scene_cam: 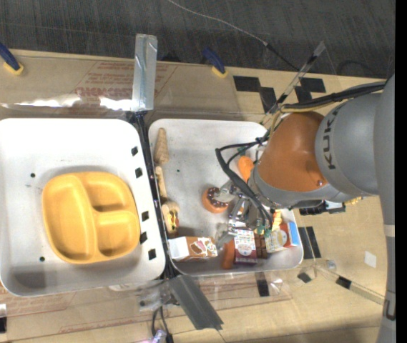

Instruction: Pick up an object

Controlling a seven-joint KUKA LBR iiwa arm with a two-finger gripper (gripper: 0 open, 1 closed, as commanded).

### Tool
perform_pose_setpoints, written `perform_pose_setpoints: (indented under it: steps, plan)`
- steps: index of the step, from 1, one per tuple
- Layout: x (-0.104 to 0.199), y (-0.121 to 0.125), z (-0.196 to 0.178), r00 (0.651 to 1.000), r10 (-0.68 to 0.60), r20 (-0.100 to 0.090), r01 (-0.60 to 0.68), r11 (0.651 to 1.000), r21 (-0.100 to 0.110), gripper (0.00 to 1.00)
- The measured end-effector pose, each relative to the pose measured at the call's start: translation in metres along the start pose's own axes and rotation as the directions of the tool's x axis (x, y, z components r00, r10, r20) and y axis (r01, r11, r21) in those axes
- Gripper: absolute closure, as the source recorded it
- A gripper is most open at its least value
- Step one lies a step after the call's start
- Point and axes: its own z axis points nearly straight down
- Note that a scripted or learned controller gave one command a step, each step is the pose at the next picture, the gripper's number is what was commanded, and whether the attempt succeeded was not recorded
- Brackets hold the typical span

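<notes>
Gripper point(237, 219) hangs low in right bin point(189, 138), at approx 5 o'clock of bin centre; fingers' state: cannot tell, wrist and cables mask them. Nothing seen held.

Candidate obj: donut-shaped toy point(214, 199), brown/orange, lying flat at approx 10 o'clock of gripper, just beside it, apart from other items. Judged light, rigid plastic, prob. smooth and slippery on top; best taken across outer rim, or one finger through the hole.

Other contents:
- Small packets point(249, 244) at 6 o'clock of gripper, packed vs. bin's near wall. Judged light, thin, flat; hard to pinch.
- Long tan item point(161, 148) at 9 o'clock edge of bin, along the wall; little finger room.
- Burger-like toy point(169, 216) below it.

Left bin point(17, 148): yellow divided tray point(89, 216), well apart from gripper.
</notes>
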Motion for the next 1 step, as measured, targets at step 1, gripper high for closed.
perform_pose_setpoints:
  steps: [1]
  plan:
    - [-0.0206, 0.0503, 0.001, 0.999, 0.051, -0.007, -0.051, 0.999, -0.009, 0.0]
